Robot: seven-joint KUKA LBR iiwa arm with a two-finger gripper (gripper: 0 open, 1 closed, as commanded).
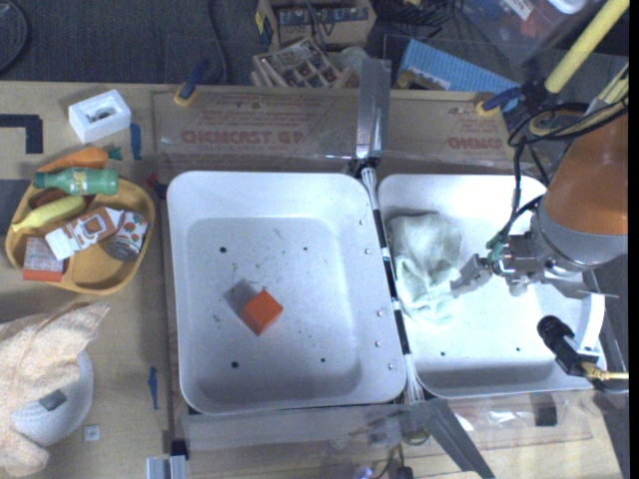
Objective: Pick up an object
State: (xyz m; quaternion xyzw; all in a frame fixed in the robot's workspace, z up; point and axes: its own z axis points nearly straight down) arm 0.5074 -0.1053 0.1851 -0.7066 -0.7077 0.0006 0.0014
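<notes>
Orange block (263, 311) lying in the left bin (200, 208); gripper (469, 277) reaching the white cloth (424, 262) in the right bin (519, 367). Its hold on anything is impossible to tell; limp cloth is risking slippage.

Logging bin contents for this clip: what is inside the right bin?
A crumpled pale cloth lies in the right bin, against its left wall. The pincer sits at the cloth's right edge. Whatever lies under the cloth is covered.
</notes>
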